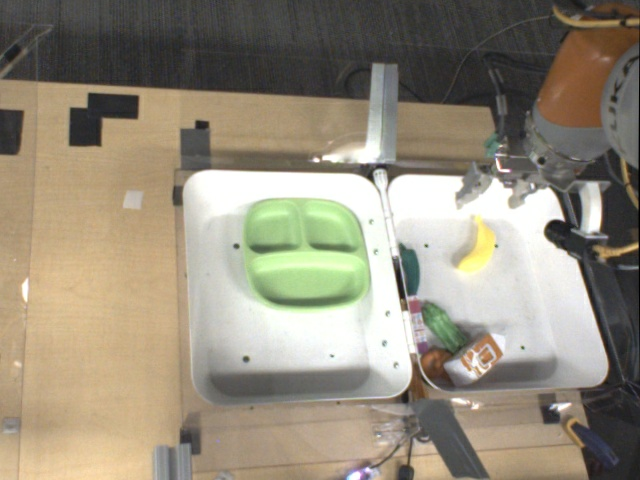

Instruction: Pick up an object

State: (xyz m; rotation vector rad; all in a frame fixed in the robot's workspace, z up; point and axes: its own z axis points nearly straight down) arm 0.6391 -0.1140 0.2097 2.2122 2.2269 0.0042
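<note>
A yellow banana [478, 247] lies in the middle of the right bin [545, 298]. My gripper [493, 192] hangs above the far edge of that bin, just beyond the banana, open, with its two fingers spread and nothing between them. Along the right bin's left and front sides lie a dark green thing [409, 267], a green packet [441, 325], a brown round thing [432, 364] and a white and orange carton [474, 358].
The left bin [220, 298] holds a green divided tray [304, 251]. A metal post [384, 111] stands behind the wall between the bins. Black cables and a white ring [590, 214] hang off the arm at the right bin's right edge.
</note>
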